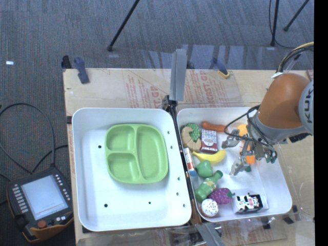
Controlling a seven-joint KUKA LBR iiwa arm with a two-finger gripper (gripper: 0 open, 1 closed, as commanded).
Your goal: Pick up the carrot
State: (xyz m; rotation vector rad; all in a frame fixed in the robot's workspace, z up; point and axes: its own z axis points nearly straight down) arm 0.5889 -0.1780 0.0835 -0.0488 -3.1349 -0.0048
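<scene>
The carrot (212, 126), orange with a darker stem end, lies flat near the back wall of the right bin (279, 188), just behind a red packet (208, 140). My gripper (236, 153) hangs over the middle right of that bin, to the right of and nearer than the carrot, apart from it. Its fingers (239, 166) stand open with bare bin floor between them. Small orange patches (249, 159) show beside the wrist; I cannot tell what they belong to.
The right bin also holds a banana (211, 157), a green pepper (204, 168), a green bottle (207, 188), purple grapes (223, 195), a speckled ball (209, 207) and a black-and-white carton (249, 202). A green divided plate (137, 153) lies in the left bin (87, 199).
</scene>
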